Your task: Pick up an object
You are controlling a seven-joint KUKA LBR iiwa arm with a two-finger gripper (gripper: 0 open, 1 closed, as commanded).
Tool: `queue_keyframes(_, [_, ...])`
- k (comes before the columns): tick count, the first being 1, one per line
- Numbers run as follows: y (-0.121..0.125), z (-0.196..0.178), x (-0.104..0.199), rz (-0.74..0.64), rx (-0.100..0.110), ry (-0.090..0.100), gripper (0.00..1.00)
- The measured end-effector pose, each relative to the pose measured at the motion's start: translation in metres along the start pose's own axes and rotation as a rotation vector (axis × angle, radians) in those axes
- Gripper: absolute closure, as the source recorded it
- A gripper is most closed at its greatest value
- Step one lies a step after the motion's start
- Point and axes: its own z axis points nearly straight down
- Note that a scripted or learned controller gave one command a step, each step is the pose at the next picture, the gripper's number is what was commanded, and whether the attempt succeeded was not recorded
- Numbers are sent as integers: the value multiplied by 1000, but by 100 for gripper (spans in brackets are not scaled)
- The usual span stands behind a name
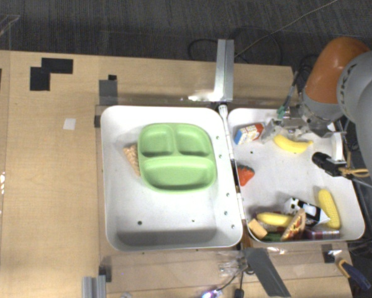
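Hovering over the far part of the right bin (359, 225), the claw (289, 124), right above a banana (292, 144). Impossible to tell whether wide or narrow (metal parts blurred together there). Nothing seen held in it.

For doing the step well: better to descend straight on the middle of the banana, across its short width and not along its length, and to close only when low enough. Some risk of pushing it against the carton (248, 133) just beside the claw, toward the left bin (111, 185).

About the banana: yellow, curved, small, lying flat on the white floor directly under the claw, apart from the carton. Probably smooth and rounded, so easy to slip out.

Well away from the claw, at the near edge, a heap of other toy food.
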Motion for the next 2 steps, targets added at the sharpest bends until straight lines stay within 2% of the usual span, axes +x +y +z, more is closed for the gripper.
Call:
queue_keyframes(1, [3,-10,2,-2,-6,2,100])
queue_keyframes(2, [15,-158,90,45,7,1,100])
